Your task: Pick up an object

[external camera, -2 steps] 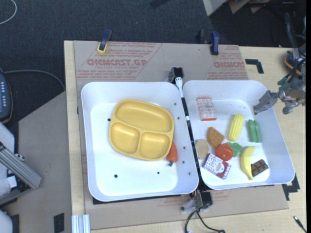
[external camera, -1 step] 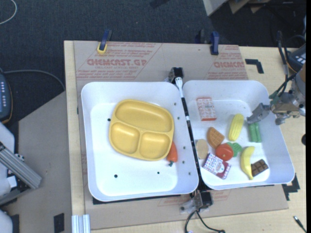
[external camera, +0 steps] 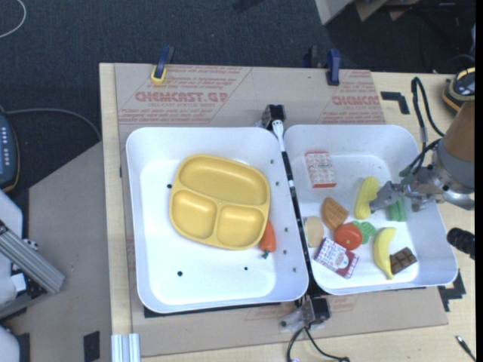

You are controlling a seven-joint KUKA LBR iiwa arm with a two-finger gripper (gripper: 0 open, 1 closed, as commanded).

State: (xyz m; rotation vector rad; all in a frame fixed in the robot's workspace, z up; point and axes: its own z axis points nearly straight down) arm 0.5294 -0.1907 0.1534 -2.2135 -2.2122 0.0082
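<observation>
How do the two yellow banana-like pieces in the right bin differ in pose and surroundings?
The upper banana stands nearly upright in the picture, just left of the gripper; the lower banana curves downward near the bin's front. The upper banana has bare floor to its left; the lower banana lies against a brown chocolate piece on its right. Both are yellow and lie in the right bin.

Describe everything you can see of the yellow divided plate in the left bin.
The yellow plate looks like smooth plastic, a rounded shape with a raised rim and three compartments: one long one along the far side and two smaller ones nearer the camera. All three are bare. It lies flat, right way up, slightly turned, on the floor of the left bin, toward its right half. An orange carrot-like toy sits against its lower right edge.
</observation>
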